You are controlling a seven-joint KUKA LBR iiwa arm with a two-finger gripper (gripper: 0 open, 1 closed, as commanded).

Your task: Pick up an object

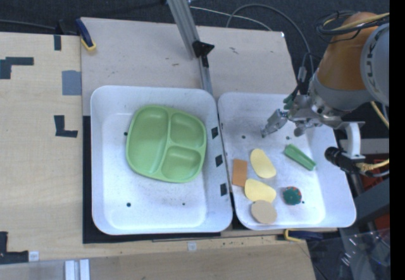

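Note:
In the right bin (pixel 335 209) lie several small objects: a green stick (pixel 299 157), a yellow oval (pixel 262 163), a yellow lump (pixel 260 190), a tan disc (pixel 263 212), an orange slab (pixel 239 172) and a dark green ball (pixel 292 195). My gripper (pixel 286 127) hangs over the upper middle of this bin, above and slightly left of the green stick. It is open, and nothing sits between its fingers. The yellow oval lies below it, apart from it.
The left bin (pixel 107 209) holds a green divided plate (pixel 167 143). A grey metal pole (pixel 183 13) slants down to the bins' shared top edge. Cables loop behind the right bin. The arm's orange band (pixel 345 57) looms at right.

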